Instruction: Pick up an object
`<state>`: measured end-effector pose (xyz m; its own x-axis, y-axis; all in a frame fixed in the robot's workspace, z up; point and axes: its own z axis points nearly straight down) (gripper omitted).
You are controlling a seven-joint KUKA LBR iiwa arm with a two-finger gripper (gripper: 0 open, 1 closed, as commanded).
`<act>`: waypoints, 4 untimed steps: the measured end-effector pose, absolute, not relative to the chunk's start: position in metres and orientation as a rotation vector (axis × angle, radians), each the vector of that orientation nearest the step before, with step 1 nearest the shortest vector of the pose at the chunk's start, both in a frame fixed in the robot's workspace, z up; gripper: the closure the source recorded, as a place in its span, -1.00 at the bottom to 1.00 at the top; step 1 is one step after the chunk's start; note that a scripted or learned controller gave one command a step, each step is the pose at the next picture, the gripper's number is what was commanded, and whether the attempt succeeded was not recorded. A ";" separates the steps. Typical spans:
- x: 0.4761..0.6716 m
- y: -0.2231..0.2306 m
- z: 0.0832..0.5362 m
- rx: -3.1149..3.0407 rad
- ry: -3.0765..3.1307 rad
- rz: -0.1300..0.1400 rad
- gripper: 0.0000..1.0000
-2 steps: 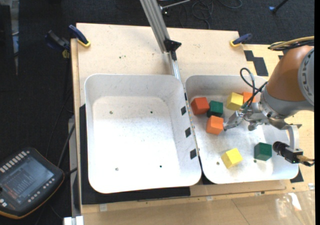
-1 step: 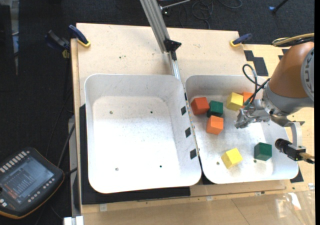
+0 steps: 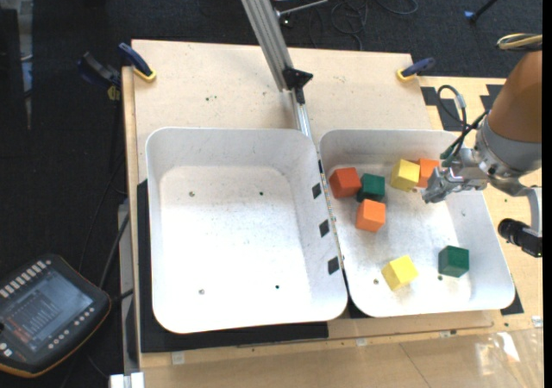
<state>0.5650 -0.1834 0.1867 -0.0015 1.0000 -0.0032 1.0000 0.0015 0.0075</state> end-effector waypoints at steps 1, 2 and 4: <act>0.568 -0.181 0.230 2.214 2.220 0.004 1.00; 0.569 -0.181 0.264 2.214 2.221 0.004 1.00; 0.594 -0.076 0.246 2.215 2.231 0.000 1.00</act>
<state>0.5939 -0.0759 0.2458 -0.0072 1.0000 0.0015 1.0000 0.0072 -0.0011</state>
